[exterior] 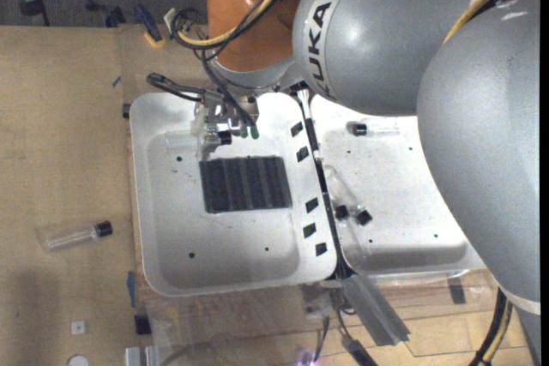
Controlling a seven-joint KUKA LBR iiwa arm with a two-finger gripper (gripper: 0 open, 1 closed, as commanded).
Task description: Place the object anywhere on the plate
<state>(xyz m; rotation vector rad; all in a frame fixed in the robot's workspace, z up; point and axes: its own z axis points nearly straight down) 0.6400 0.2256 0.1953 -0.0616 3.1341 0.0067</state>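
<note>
A dark ribbed rectangular plate [245,184] lies flat in the middle of the left white bin [163,261]. My gripper [225,129] hangs under the orange wrist band, just above the plate's far left corner. Something pale and glassy shows at its tip, too blurred to identify. A clear vial with a black cap [372,130] lies in the right bin [429,244] near its far edge. A second small vial with a black cap [350,208] lies by the right bin's left wall.
Another clear vial with a black cap [75,234] lies on the wooden bench left of the bins. A row of black markers [310,206] runs along the divider between the bins. The arm's large grey body covers the right bin's right side.
</note>
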